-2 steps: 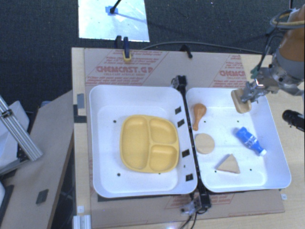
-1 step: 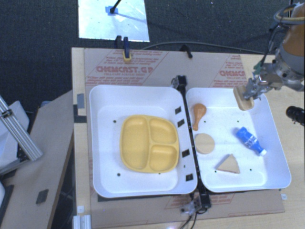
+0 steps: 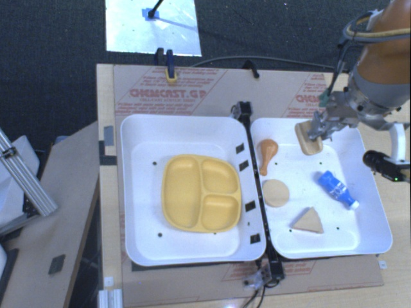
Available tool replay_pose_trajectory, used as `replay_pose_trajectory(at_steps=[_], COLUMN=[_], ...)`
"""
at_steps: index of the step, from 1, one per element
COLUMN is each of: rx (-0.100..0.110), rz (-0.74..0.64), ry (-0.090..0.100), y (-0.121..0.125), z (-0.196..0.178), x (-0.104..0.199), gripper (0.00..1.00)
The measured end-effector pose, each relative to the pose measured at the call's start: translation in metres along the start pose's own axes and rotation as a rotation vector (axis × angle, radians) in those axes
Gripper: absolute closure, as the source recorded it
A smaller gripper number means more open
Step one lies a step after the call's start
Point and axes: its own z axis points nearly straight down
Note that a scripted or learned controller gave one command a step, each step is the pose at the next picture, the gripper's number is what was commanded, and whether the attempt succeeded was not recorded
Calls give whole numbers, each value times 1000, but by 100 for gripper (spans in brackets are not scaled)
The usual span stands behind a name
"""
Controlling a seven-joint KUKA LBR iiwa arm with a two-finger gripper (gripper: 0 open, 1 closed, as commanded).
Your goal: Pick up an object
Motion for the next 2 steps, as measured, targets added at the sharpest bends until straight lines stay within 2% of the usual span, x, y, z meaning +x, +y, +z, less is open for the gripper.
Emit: replay_pose_trajectory(at_steps=[2], rx=[2], rz=[-1], ry=[1], y=[-24], z=[44], x=[95], gripper=[100])
